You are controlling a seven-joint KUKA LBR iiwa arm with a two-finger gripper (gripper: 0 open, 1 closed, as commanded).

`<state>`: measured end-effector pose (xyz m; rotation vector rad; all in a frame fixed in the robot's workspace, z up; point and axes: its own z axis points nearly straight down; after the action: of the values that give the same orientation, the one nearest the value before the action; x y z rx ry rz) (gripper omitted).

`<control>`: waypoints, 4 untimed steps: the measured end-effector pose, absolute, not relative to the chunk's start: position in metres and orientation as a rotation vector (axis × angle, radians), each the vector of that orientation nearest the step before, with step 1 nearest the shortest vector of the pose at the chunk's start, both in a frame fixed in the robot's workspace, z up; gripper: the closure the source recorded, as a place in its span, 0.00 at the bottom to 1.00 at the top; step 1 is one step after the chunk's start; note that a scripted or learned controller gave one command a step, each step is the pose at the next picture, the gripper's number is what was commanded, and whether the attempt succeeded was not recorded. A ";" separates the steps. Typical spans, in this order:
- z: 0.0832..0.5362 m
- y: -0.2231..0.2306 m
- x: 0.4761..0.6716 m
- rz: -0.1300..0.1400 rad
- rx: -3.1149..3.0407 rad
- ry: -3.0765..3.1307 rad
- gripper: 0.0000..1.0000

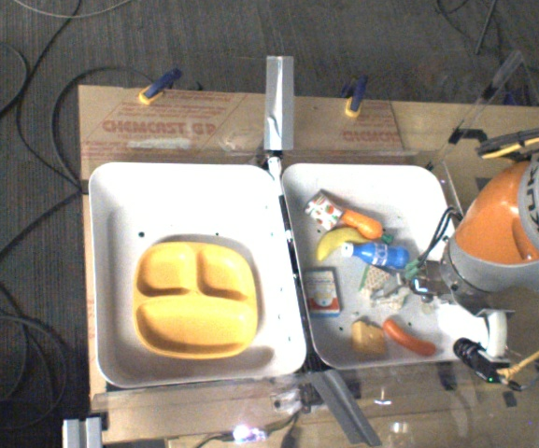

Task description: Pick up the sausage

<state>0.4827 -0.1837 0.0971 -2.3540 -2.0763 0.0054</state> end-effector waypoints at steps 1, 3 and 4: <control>0.097 -0.183 0.483 0.004 -2.353 -2.076 0.00; 0.089 -0.212 0.487 -0.008 -2.254 -2.191 1.00; 0.184 -0.203 0.493 0.002 -1.750 -2.609 1.00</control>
<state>0.4926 -0.2027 0.1839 -1.7502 -2.6087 0.0024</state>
